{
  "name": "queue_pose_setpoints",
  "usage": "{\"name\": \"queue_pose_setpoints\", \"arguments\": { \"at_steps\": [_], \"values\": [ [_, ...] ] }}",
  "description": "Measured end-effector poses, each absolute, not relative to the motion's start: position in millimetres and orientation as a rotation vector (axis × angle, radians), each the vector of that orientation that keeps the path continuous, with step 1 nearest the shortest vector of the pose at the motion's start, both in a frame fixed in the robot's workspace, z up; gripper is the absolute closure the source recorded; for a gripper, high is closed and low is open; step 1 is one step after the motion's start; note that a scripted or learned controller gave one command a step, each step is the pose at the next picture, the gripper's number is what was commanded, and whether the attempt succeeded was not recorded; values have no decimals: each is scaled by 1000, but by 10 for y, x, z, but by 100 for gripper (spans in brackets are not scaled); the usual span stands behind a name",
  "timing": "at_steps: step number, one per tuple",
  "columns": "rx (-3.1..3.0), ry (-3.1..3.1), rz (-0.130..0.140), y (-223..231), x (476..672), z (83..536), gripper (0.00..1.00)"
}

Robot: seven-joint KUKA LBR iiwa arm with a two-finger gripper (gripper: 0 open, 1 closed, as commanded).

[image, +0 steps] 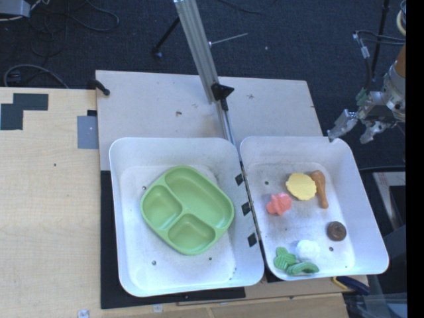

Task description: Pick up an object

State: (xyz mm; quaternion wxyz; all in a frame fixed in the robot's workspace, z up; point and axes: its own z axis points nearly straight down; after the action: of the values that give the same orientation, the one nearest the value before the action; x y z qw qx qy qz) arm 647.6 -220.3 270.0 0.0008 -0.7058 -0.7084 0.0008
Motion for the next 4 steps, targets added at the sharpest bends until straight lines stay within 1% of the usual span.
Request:
{"name": "queue_pose_setpoints", "arguments": {
  "at_steps": [1, 2, 3, 4],
  "values": [
    [-2214, -2226, 3, -2199, 6477, 2699, 0],
    [-2216, -2218, 7, -2177, 6373, 2123, 0],
    [-2214, -2217, 6, -2096, 6309, 1514, 0],
    [-2217, -2218, 5, -2079, 6298, 980, 0]
  ]
}}
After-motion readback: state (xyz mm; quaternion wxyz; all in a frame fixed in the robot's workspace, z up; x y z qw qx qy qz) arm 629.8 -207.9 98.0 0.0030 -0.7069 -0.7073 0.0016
